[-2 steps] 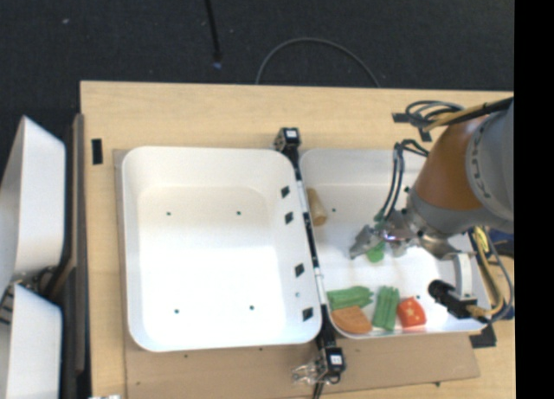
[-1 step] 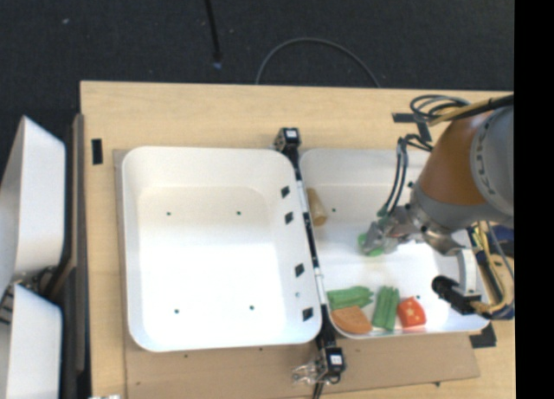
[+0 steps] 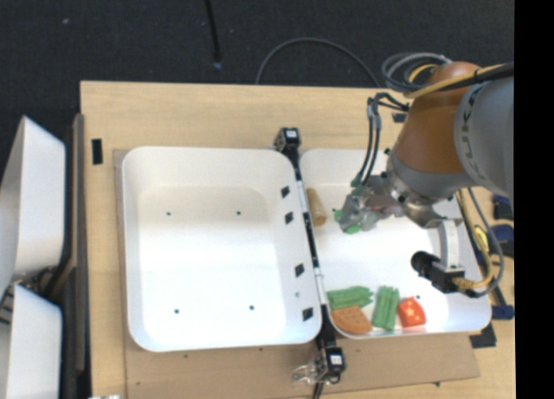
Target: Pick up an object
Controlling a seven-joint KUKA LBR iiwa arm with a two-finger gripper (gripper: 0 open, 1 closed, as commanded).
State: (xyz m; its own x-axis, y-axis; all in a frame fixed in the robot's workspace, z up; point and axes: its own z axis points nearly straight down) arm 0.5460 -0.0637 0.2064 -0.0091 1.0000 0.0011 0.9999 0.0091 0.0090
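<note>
- While the arm (image 3: pixel 450 142) leans over the right bin (image 3: pixel 389 241), the left bin (image 3: pixel 208 241) sits beside it.
- Gripper (image 3: pixel 357 214) low in the right bin; a small green piece (image 3: pixel 352 226) at its tip; grip state: cannot tell.
- Tan block (image 3: pixel 317 207) against the divider.
- Near edge: green pieces (image 3: pixel 351 296) and (image 3: pixel 386 307), orange piece (image 3: pixel 351 320), red piece (image 3: pixel 412 313). Probably light, stiff toys; grip across the narrow width.

Single camera, fixed high above desk (image 3: pixel 216 116), looking down at slant. Far enough to take in both white bins: left bin (image 3: pixel 208 168), right bin (image 3: pixel 381 263), side by side mid-frame. Desk edges visible top, left, bottom; dark floor (image 3: pixel 130 16) beyond top edge. Arm (image 3: pixel 450 138) enters from frame's right, over right bin.
</note>
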